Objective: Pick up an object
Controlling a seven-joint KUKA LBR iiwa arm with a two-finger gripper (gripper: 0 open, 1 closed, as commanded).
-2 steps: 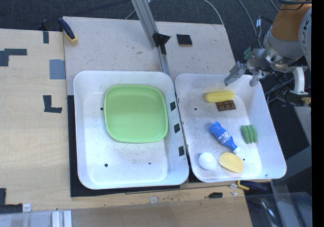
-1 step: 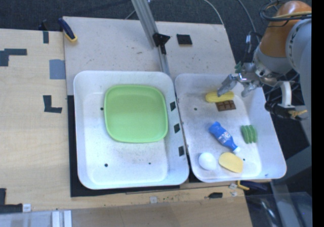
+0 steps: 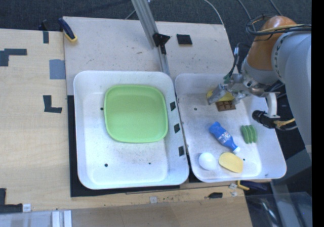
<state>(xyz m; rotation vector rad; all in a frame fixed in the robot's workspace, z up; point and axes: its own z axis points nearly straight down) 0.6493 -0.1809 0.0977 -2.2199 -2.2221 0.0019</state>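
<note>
Right bin (image 3: pixel 263 170): contains five loose items. A brown-and-yellow block-shaped object (image 3: pixel 224 103) lies toward the far end, directly under the hand (image 3: pixel 226 91). A blue bottle with a white cap (image 3: pixel 223 136) lies on its side near the middle, a green ribbed piece (image 3: pixel 248 133) just beside it toward the arm, and a white ball (image 3: pixel 206 161) and a yellow rounded piece (image 3: pixel 231 162) sit close together at the near end.

Left bin (image 3: pixel 86 135): holds a green square plate (image 3: pixel 136 113), lying flat, well apart from the arm's work.

Hand: low over the far part of the right bin, at or just above the brown block. Whether its fingers are spread or pressed together cannot be told; the wrist hardware hides them. Contact with the block cannot be confirmed, and nothing is seen lifted.

Assessment: the block is the likely target. It appears small, light and stiff, probably a toy food piece, with flat sides that should suit a pinch across its narrower width. It is judged unlikely to crush, but a light item on a smooth bin floor may slide or tip if only one finger meets it first. The bin's far wall stands near, leaving limited clearance on that side.
</note>
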